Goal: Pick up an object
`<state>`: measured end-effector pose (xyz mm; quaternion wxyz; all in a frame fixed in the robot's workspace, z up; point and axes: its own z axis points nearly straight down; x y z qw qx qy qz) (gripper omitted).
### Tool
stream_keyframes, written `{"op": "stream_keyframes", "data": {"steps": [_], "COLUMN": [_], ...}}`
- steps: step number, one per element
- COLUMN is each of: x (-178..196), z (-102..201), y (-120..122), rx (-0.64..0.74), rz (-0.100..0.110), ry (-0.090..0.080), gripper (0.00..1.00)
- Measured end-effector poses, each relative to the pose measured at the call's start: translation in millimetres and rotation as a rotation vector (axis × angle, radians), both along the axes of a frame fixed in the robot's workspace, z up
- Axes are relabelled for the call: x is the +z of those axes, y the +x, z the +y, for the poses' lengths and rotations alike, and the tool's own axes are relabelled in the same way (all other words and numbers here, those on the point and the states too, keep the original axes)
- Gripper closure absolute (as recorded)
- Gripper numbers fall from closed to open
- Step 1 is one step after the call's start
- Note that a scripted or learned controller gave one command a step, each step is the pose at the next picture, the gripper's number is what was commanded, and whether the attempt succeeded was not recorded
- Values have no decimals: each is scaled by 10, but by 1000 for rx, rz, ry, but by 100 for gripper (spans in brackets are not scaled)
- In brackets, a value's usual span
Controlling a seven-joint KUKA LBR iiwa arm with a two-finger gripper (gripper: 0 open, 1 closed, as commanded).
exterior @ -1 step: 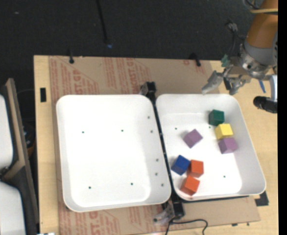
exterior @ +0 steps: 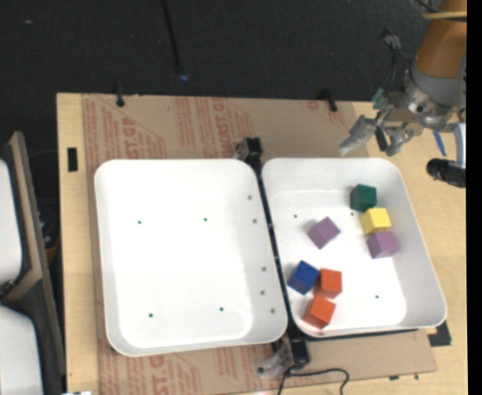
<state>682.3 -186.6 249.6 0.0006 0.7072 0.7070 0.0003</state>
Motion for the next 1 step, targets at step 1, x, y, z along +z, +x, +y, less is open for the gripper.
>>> {"op": "stream_keyframes", "data": {"steps": [1], "x": [-628], "z": [20], "y": [6], "rx": [0], "rz": [6], "ry": [1], "gripper": [0]}}
